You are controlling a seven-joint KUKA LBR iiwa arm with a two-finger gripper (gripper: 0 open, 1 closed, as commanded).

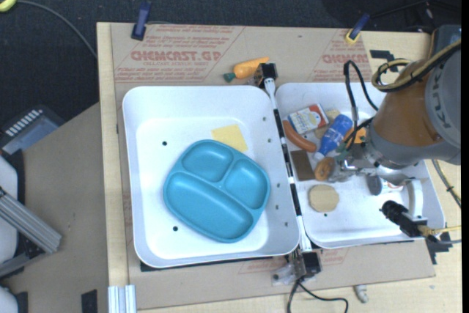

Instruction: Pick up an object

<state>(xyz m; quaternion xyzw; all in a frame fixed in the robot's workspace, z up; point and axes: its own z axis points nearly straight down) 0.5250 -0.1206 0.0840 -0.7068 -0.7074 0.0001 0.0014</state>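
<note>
Camera view | arm point(410, 124) hangs over right bin point(366, 229); jaws state: cannot tell, wrist hides them | targets crowd toward the divider: blue bottle point(335, 134), sausage point(300, 137) slanting, tan disc point(323, 198) nearest front wall | open floor lies front-right | left bin point(146, 121) holds blue tray point(215, 189)

Left bin point(139, 157) holds a blue divided plate point(215, 189) and yellow slice point(231, 136). Right bin point(352, 231) holds a tan disc point(323, 198), blue bottle point(335, 135) and hot dog point(300, 138); the arm point(410, 124) overhangs it.
</note>
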